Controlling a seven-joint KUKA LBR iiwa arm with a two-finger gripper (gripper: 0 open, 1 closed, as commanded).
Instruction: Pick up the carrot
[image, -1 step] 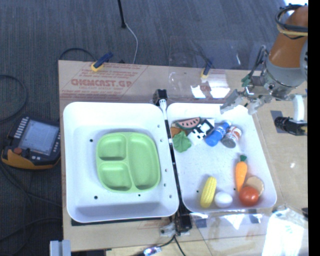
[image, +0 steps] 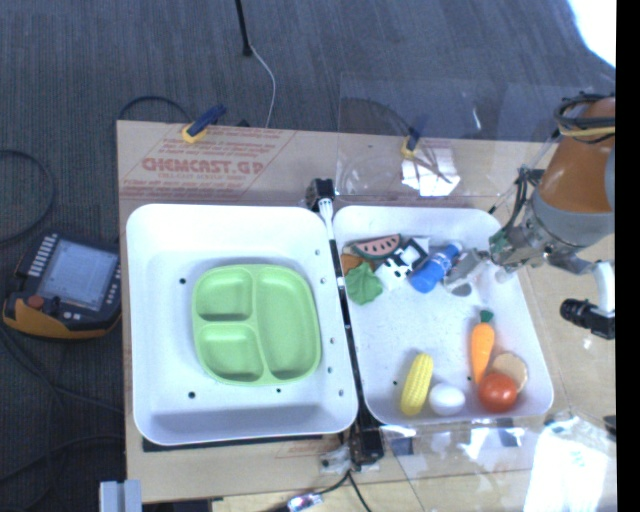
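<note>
Carrot (image: 482, 348) lies in the right bin (image: 395, 316), toward its right wall, green top pointing away from the camera and orange tip toward the tomato (image: 498, 391) just below it. A tan round piece (image: 511, 367) sits behind the tomato, partly covered by it. Left of the tomato lies a white egg (image: 447, 399), touching or nearly touching the corn (image: 417, 383), which leans at a slant.

Along the bin's far side sit a watermelon slice (image: 377, 245), a green leafy piece (image: 363, 287), a small black-and-white item (image: 400, 265) too blurred to name, and a blue bottle (image: 433, 268) with a white cap. An orange thing peeks out behind the leafy piece, mostly hidden.

The left bin (image: 160, 330) holds a green tray (image: 256, 322) with three compartments.

Red writing on the brown surface (image: 150, 170) behind the left bin reads roughly "CHEMCAST GP"; the smaller lines under it cannot be read. A pendant (image: 62, 285) with a screen rests on the carpet at left; its screen text is illegible.

The end effector (image: 478, 257) hangs over the bin's far right corner, near the bottle and well apart from the carrot. Its tips merge with grey shapes beneath, so I cannot tell whether it is apart or together. The arm (image: 578, 190) is cut off at the right edge. Clear plastic sheeting (image: 430, 140) over the far surface blurs what lies under it.
</note>
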